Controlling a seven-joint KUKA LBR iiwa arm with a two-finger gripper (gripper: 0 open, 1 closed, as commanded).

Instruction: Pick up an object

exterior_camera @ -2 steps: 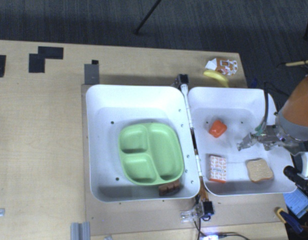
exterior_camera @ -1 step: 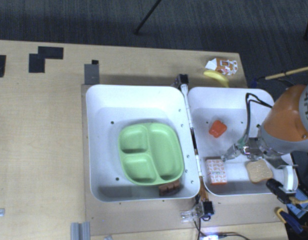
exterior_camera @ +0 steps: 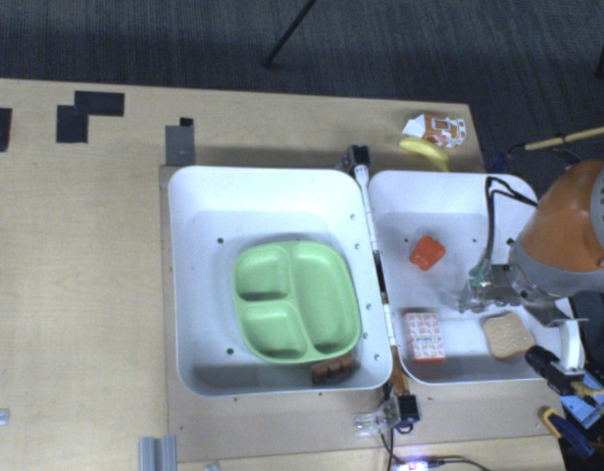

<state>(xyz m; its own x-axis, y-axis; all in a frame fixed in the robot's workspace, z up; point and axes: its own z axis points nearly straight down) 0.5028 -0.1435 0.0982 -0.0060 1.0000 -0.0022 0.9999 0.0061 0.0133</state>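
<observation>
The grey arm's two-finger claw (exterior_camera: pixel 481 297) sits low in the right shallow white bin (exterior_camera: pixel 449 189); finger state cannot be determined (metal parts blur together). Just beside it, toward the near edge, lies a tan toast-shaped piece (exterior_camera: pixel 507 335). Left of the claw: an orange block (exterior_camera: pixel 427 253) and a white-and-orange patterned box (exterior_camera: pixel 423 335). Further left, the left shallow white bin (exterior_camera: pixel 199 263) holds a pale green three-compartment plastic tray (exterior_camera: pixel 295 300).

Two white bins (exterior_camera: pixel 273 189); left of the pincer (exterior_camera: pixel 481 297), one green plate (exterior_camera: pixel 295 300), one brown block (exterior_camera: pixel 331 370); near it, one orange block (exterior_camera: pixel 427 253), one patterned box (exterior_camera: pixel 424 336), one bread slice (exterior_camera: pixel 507 335)
</observation>
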